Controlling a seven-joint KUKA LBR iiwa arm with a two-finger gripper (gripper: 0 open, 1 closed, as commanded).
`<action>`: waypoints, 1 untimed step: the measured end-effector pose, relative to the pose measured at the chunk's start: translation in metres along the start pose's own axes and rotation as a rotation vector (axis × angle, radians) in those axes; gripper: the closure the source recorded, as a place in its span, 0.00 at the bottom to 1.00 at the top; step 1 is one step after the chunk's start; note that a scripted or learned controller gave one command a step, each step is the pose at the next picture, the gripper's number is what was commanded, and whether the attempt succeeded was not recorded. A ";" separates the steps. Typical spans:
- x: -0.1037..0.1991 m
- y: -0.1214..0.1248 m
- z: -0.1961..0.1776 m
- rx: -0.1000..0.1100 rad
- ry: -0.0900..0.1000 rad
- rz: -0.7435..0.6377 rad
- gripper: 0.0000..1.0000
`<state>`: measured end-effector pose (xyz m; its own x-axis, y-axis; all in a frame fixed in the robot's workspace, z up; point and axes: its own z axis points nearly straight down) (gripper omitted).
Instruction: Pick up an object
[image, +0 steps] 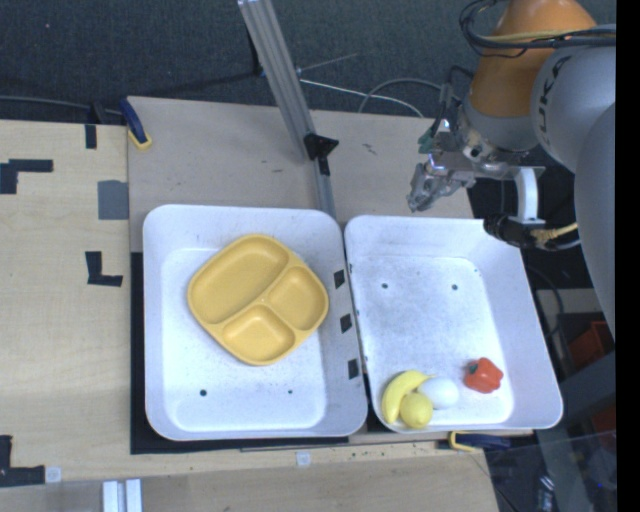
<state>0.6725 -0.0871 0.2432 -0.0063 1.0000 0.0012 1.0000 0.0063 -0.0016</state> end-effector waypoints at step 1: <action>0.056 -0.003 0.013 0.001 0.000 0.000 1.00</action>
